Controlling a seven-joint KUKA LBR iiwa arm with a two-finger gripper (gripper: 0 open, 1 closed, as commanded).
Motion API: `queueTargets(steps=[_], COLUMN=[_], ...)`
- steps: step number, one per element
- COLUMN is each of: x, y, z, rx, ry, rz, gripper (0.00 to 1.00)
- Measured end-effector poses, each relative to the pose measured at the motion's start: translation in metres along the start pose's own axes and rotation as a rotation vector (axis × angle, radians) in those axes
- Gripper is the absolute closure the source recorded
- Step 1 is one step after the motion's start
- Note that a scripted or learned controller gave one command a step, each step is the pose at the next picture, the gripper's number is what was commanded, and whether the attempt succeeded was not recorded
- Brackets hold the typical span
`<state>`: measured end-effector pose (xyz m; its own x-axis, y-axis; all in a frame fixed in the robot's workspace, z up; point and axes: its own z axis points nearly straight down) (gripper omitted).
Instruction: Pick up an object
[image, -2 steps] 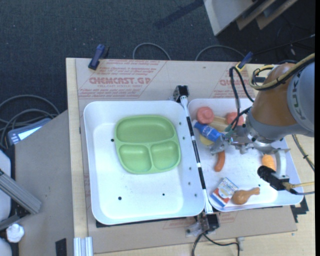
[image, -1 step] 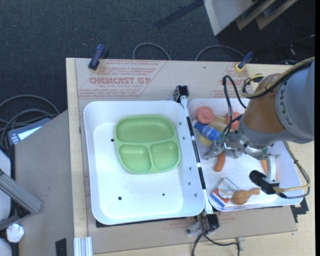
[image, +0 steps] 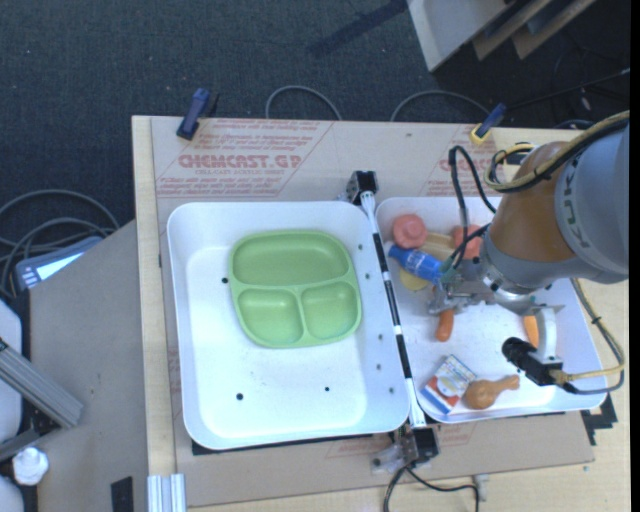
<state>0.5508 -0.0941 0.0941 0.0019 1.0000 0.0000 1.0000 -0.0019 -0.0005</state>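
- The likeliest target is the small orange carrot (image: 445, 324) lying on the floor of the right bin (image: 575, 395), since the gripper (image: 447, 296) hangs right above its upper end; whether they touch, I cannot tell.
- The gripper's state is not readable from this slanted angle, because the wrist hides the tips; nothing can be seen held, so I judge the pick as not yet made.
- Just beside the carrot, toward the divider, lies a blue bottle (image: 417, 263); behind it a pink cup (image: 408, 230); their crowding leaves little room, and a nudge of the bottle is a fair risk.
- Near the front wall of the same bin sit a small packet (image: 449, 381) and a tan chicken leg (image: 488, 390), touching or nearly so; both lie well apart from the tool, so they are probably not in play.
- The arm (image: 560, 215) reaches in from the right and covers much of the bin's far side; what lies under it is hidden.
- The left bin (image: 200, 330) holds a green divided plate (image: 295, 287), lying flat near its middle; it seems a ready place for a drop, though the task names none.
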Motion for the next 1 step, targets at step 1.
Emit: queueTargets(steps=[1], x=[0.0704], y=[0.0286], z=[-0.0907], rx=[-0.001], ry=[0.000], rz=[-0.003], gripper=[1.00])
